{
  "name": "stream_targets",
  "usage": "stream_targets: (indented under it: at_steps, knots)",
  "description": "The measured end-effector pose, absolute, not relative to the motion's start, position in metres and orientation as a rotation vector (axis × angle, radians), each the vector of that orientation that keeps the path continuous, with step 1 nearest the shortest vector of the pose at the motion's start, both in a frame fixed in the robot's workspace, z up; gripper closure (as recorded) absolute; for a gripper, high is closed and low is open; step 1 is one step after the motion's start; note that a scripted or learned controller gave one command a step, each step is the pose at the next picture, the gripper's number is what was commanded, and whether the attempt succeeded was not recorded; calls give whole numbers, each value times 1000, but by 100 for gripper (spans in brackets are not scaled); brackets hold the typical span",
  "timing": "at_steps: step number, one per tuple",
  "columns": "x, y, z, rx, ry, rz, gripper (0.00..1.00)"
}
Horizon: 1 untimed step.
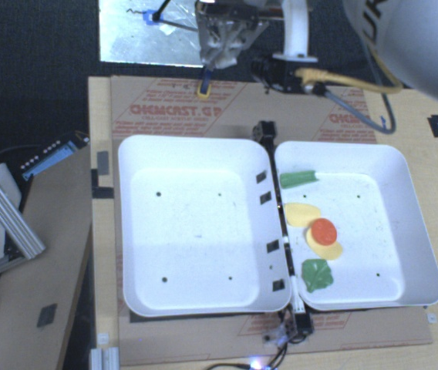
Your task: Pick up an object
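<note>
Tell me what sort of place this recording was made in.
Probably a robotics lab bench set up for grasping trials: two white bins side by side on cardboard, small toy-like items in the right one, and a grey robot arm overhead.

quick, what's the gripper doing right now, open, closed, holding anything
Gripper: raised above the bench behind the bins; whether it is open or closed cannot be told, and nothing is seen held in it.
</note>
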State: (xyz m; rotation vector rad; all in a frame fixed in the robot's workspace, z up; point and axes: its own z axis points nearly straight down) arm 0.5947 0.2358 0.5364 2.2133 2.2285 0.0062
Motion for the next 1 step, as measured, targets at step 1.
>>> stream_targets:
  at_steps: [1]
  knots:
    - [654, 146, 500, 2229, 2211, -4, 100]
